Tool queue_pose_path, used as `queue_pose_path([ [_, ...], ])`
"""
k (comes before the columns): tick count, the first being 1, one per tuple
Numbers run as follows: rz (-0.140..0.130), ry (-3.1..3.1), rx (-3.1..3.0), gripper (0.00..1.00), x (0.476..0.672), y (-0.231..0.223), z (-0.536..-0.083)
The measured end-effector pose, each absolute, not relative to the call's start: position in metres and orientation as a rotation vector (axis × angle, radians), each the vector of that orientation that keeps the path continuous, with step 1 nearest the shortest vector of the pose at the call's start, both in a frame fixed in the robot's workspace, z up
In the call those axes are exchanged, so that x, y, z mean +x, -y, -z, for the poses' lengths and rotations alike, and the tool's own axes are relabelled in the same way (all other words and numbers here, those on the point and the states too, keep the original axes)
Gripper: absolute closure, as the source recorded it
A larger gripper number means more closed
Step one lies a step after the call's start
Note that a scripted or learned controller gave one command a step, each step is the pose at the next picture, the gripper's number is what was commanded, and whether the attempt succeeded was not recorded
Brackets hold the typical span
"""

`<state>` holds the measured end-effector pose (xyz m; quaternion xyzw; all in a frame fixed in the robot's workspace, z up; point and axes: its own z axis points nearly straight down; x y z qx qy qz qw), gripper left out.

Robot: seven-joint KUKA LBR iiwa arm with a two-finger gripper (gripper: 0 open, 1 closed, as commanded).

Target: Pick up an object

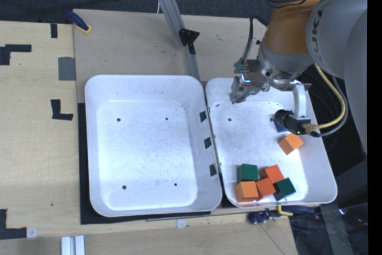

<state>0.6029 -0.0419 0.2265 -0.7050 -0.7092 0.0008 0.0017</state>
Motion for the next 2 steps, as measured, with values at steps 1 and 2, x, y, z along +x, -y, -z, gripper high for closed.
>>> queue_pose_path([
  [1, 0.001, 2.228, -2.211, 1.0, 0.595, -0.008, -0.237],
  [2, -0.002, 2.228, -2.211, 1.0, 0.592, -0.067, -0.233],
])
